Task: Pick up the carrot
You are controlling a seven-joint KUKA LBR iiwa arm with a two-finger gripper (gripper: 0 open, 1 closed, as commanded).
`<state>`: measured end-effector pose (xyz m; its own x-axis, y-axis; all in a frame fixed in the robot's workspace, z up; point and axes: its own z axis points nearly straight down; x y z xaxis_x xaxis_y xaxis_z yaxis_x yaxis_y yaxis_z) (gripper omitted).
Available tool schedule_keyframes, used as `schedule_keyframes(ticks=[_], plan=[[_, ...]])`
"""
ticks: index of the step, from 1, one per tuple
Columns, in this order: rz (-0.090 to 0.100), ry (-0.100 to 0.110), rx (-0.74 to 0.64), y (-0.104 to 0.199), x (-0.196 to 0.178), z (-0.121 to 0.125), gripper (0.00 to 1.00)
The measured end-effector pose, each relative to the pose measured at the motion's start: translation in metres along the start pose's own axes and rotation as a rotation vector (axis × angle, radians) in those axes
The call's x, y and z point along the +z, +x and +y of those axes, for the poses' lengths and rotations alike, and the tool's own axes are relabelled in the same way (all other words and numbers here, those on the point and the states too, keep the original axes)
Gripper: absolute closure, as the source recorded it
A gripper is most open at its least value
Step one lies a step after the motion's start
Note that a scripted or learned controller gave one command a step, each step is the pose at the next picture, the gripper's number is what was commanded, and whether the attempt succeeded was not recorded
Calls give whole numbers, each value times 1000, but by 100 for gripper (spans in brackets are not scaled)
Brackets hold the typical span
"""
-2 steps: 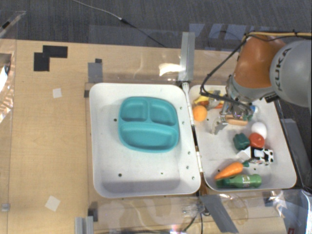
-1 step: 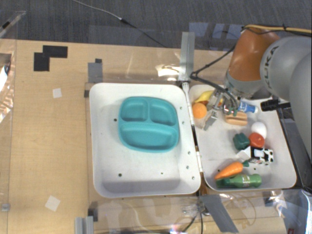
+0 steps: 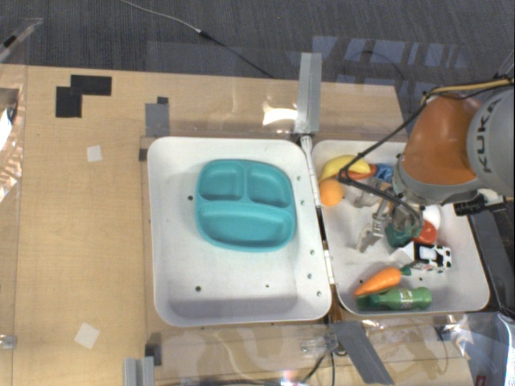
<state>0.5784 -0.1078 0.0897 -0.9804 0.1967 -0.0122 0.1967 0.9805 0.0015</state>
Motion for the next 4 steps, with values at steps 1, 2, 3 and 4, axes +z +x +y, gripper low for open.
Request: schedule_keyframes(ticks=[1,2,3,4], plan=[[-4,0,-43,84,-2,5,0],[-3,-1,234,-16,1,23,0],[-4,0,223,86,-2,-14,0],[-5,-1,682,87,-1,-4,0]])
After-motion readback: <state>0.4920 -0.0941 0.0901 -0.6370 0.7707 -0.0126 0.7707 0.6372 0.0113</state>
